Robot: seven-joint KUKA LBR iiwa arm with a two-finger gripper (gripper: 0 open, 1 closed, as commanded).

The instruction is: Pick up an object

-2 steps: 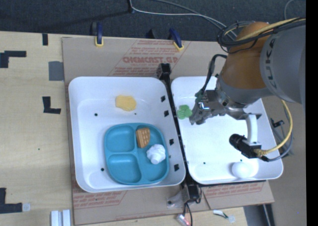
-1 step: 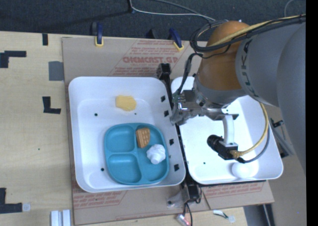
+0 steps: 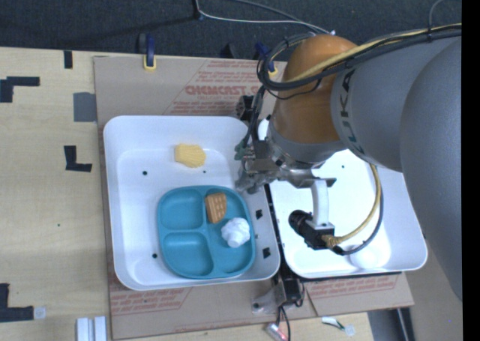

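Two white bins sat side by side; the left bin (image 3: 120, 204) held a yellow lump (image 3: 190, 155) near its far edge and a blue divided tray (image 3: 180, 246) at its near edge. The tray carried a brown piece (image 3: 216, 207) and a white wad (image 3: 236, 232) along its right edge. The gripper (image 3: 251, 174) hung over the left bin's right edge beside the right bin (image 3: 397, 257); its finger state could not be told.

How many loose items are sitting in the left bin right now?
3, plus the blue tray: a yellow piece on the bin floor behind the tray, a brown piece and a white lump on the tray. The arm may hide more.
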